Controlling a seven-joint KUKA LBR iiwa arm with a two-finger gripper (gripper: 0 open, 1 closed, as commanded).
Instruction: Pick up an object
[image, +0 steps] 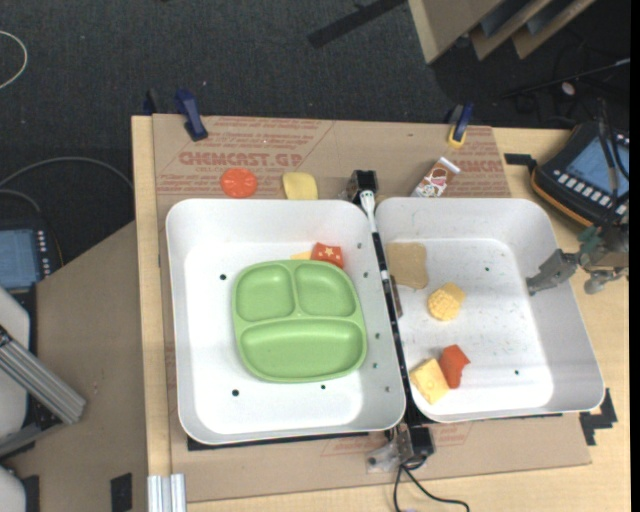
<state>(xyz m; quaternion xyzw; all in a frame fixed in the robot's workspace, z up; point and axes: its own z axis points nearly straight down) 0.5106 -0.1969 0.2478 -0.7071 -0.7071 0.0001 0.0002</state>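
The right bin (560, 330) holds a tan bread slice (407, 265), a yellow corn piece (446, 301), a red pepper piece (456, 364) and a yellow cheese wedge (429, 382). In the left bin (195, 300) lies a green divided plate (298, 320), with a small red and yellow toy (325, 254) at its far edge. My gripper (565, 268) sits at the right bin's right rim, well apart from all the objects, and nothing shows in it.
On the cardboard behind the bins lie an orange round toy (239, 182), a yellow piece (299, 186), a black part (362, 185) and a small packet (436, 178). Blue clamps (190, 115) hold the board's far edge. A dark device (590, 180) stands at the far right.
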